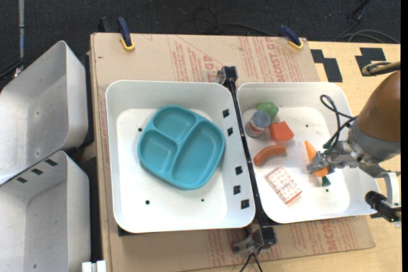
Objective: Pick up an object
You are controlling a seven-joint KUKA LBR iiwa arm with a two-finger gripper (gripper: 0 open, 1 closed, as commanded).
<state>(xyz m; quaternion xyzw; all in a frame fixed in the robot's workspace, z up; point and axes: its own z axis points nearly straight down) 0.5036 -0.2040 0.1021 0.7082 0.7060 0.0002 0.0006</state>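
Note:
The right bin (299,213) holds several small objects. A green piece (268,110) lies beside a small grey and brown can (258,123). Close to them are an orange-red block (281,132) and a curved orange piece (270,153). A pink and white box (284,184) lies toward the front. My gripper (320,168) is low in the right side of this bin, right at a small orange wedge (310,150). A bit of dark green (326,181) shows just below the gripper. The arm (382,121) comes in from the right and hides the bin's right rim.
A teal divided plate (182,146) lies in the left bin (127,200). A black divider (242,150) runs between the two bins. Two more white bins (38,111) stand off the bench to the left. Yellow-tipped clamps (127,41) hold the board's far edge.

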